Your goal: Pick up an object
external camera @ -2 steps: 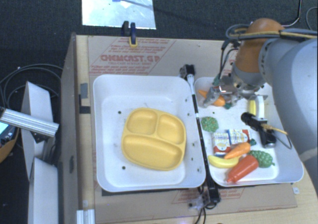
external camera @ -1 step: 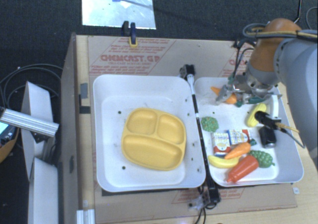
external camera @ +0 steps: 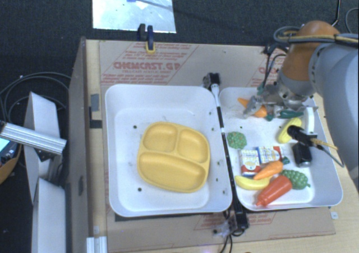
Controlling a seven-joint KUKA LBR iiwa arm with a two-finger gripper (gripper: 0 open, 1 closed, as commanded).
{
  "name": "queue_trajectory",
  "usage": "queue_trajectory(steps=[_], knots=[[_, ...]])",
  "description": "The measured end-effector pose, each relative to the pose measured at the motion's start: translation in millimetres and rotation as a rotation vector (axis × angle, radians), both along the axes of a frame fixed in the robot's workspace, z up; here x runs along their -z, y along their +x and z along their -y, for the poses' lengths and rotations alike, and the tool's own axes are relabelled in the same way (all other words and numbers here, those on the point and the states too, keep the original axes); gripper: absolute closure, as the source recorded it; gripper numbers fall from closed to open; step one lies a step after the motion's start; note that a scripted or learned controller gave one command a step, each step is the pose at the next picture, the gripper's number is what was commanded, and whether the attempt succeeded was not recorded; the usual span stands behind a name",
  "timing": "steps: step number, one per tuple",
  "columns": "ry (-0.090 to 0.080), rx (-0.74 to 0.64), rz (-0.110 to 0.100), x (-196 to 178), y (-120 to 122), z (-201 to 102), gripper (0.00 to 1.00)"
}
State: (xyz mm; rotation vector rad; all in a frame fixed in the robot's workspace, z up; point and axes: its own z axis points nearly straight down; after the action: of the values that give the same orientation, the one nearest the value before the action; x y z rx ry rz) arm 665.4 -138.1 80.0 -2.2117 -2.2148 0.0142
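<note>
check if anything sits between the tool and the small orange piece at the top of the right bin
Nothing visible does. The tool is down at the back of the right bin, right at the orange piece. The other toys, such as the broccoli and banana, lie nearer the front, off that line.

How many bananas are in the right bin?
2: one banana lies near the front of the right bin; another banana lies farther back, beside the hand. Others may be hidden.

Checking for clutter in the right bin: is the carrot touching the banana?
Touching. The camera view shows the carrot lying across the upper edge of the banana, overlapping it with no white floor of the right bin between them.
</note>
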Motion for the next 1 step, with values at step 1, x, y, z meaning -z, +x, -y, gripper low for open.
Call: queue_trajectory(steps=[1], knots=[[-0.003, -0.003, 0.000, 0.1, 0.2, -35.7, 0.00]])
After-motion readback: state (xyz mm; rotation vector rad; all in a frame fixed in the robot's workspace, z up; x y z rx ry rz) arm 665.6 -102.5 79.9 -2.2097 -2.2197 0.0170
